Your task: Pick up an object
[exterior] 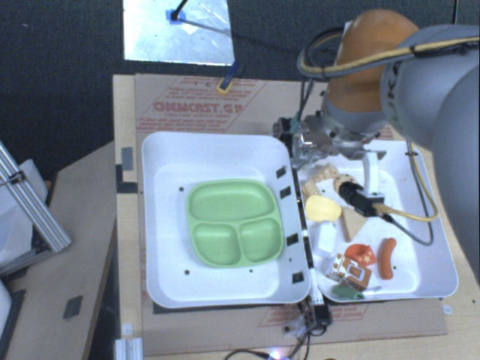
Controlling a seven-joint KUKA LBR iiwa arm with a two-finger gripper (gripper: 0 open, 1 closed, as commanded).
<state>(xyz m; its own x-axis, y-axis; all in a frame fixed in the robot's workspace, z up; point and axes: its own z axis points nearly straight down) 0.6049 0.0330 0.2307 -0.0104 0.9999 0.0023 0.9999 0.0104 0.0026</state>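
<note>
My gripper [304, 150] hangs low over the far left corner of the right bin [429, 255], close to the wall between the two bins. Just in front of it lie a tan food toy [324, 176] and a yellow piece [322, 208]. Nearer the front of that bin are an orange stick [346, 227], a red piece [360, 254], a red-orange sausage [387, 258], a brown and white toy [351, 274] and a small green item [345, 292]. The wrist hides the gripper's tips, and I see nothing held in it.
The left bin [161, 223] holds a green divided plate [232, 222] in its middle. Both bins rest on a cardboard sheet [195, 103]. A shiny square panel [178, 21] lies beyond the bench. The grey arm covers the right bin's far right corner.
</note>
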